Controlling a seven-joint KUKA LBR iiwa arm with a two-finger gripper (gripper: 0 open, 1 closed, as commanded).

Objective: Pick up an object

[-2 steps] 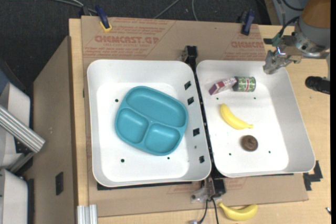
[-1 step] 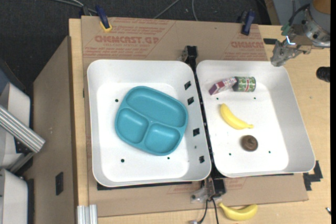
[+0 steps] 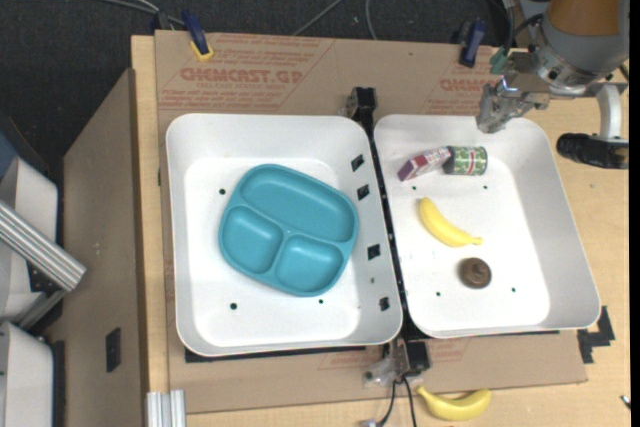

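camera view, hand [image 3: 494, 118] above can [image 3: 464, 160], banana [image 3: 446, 224] near

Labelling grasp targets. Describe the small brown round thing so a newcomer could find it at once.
Start at the right bin, the one without the blue divided plate. Go to its near half, below the banana that lies in the middle. The brown disc sits there alone: dark, round and flat, unlike the yellow curved banana or the green can at the far end.
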